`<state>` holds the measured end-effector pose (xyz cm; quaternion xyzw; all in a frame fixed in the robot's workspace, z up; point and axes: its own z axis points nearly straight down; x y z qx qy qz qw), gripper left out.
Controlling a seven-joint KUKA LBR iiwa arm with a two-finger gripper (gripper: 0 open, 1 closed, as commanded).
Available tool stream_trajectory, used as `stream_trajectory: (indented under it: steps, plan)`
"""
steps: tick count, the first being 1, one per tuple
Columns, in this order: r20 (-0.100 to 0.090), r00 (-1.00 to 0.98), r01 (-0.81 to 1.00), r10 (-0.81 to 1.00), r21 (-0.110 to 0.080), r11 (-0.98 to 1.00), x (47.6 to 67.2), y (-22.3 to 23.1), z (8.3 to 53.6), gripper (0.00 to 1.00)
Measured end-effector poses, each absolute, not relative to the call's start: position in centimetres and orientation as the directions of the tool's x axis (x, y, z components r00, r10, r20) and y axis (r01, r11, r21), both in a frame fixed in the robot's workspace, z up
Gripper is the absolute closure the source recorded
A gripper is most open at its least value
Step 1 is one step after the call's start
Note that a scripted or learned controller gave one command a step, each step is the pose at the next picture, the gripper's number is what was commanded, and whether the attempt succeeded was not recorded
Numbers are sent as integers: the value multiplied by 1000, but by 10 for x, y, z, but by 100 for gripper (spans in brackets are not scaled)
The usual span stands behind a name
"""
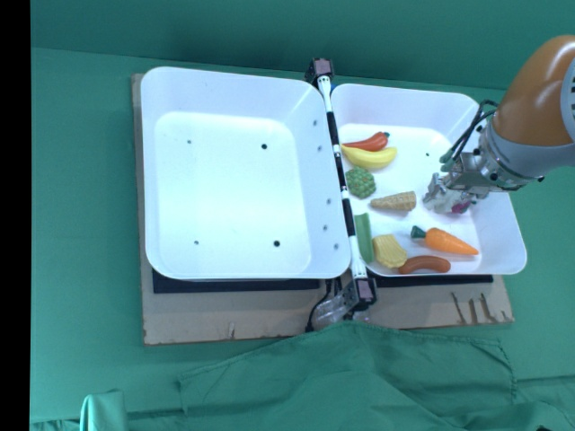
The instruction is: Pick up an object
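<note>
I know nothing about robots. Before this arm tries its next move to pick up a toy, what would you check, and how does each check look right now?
1. Toys within reach in the right white bin: ok; the orange toy carrot, yellow banana and others lie there.
2. Gripper over that bin: ok, it hangs near the bin's right side.
3. Something held between its fingers: cannot tell; a small pinkish blur sits beneath it.
4. Room around the carrot: not ok; the reddish-brown toy sausage lies right beside it.
5. Left white bin in place beside the right one: ok.
</note>
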<state>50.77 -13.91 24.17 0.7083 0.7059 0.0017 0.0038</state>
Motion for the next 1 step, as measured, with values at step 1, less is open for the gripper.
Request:
stream_trajectory:
  steps: [1]
  plan:
    - [-4,4,1000,1000,10,-4,508,-151,300,100]
